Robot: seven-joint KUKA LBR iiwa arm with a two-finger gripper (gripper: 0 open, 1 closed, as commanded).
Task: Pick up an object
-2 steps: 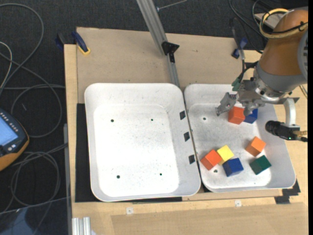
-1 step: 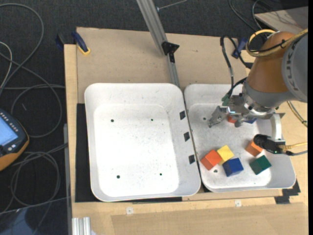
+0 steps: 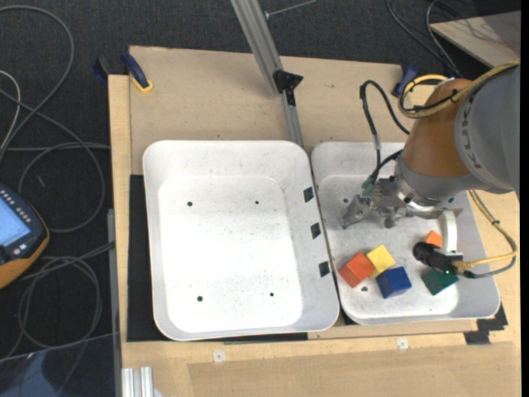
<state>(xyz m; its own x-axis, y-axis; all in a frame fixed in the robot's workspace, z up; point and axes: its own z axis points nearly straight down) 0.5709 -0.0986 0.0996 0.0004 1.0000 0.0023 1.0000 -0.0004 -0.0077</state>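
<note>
Hovering in the right bin (image 3: 347, 304), the gripper (image 3: 357, 212) holds nothing; whether it is open I cannot tell. The blocks (image 3: 378, 272) sit clustered near the front wall, touching. A descent there risks nudging neighbours or pinching two together.

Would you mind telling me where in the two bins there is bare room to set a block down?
The left bin offers a wide bare floor. In the right bin, the far-left corner is bare. It is crowded along the near edge: orange block, yellow block, blue block, green block; the hand hangs mid-bin.
</note>
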